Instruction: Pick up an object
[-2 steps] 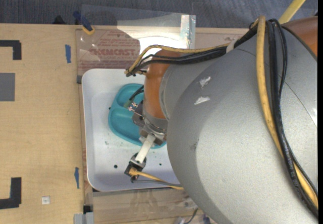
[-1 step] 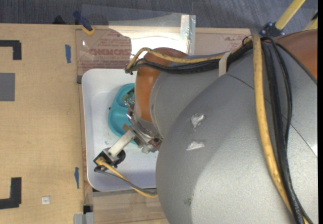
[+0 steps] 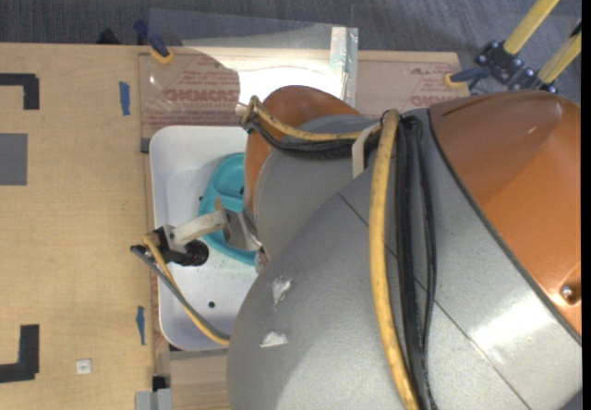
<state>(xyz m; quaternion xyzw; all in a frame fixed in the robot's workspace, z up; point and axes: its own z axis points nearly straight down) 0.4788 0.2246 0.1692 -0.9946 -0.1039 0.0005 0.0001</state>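
**Inspector A:** Report the arm; position and coverage.

**Inspector B:** The large grey arm with its orange band (image 3: 517,186) reaches in from the right and covers most of the right half of the view; a yellow cable and black cables (image 3: 392,242) run along its body; its wrist sits over the shallow white plastic bin (image 3: 171,154) at the centre-left.

**Inspector A:** The tool?

**Inspector B:** The tool (image 3: 217,223) hangs low inside that bin, just left of the wrist; a pale bracket and a black fitting (image 3: 189,254) stand out on its left side; the fingers are hidden behind the housing, so I cannot tell whether they are apart or together, nor whether anything sits between them.

**Inspector A:** The object?

**Inspector B:** A teal curved plastic object (image 3: 226,182) lies in the bin, directly against the tool and partly under the wrist; contact or mere overlap, I cannot tell; a second teal part shows lower down, beside the black fitting.

**Inspector A:** Surroundings?

**Inspector B:** The tan wooden bench (image 3: 74,214) carries black corner marks and blue tape strips (image 3: 124,97); a clear sheet stands behind the bin; yellow rods (image 3: 545,2) cross the upper right.
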